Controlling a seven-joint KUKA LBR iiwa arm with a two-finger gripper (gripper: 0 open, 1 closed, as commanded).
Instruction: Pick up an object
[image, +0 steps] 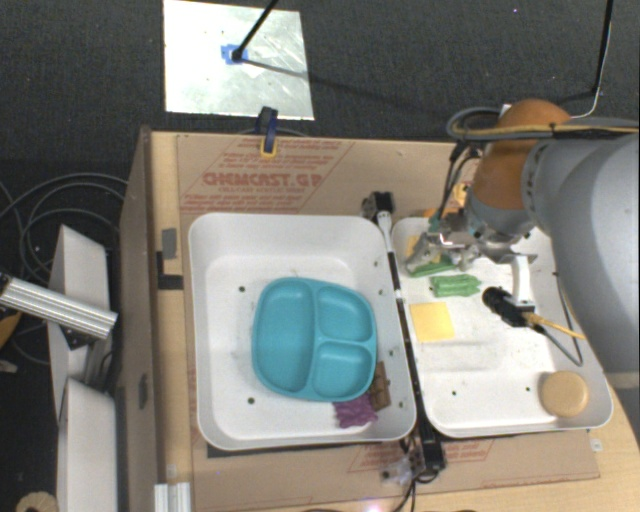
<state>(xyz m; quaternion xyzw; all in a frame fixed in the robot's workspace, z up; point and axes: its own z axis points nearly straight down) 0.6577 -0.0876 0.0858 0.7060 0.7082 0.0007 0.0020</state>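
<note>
Where red print on the cardboard (262, 180) reads "CHEMCAST GP", we see the grey arm (590, 220) bent down into the far left corner of the right bin (500, 400). Its pincer (440, 248), partly blurred, sits just beside a green piece (455, 287); we cannot tell whether it is wide or narrow.

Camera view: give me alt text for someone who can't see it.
A grey robot arm reaches from the right, its gripper over green pieces in the right bin, which also holds a yellow square and a tan disc. The left bin holds a blue divided plate with a purple scrap and a brown scrap beside it.
</note>
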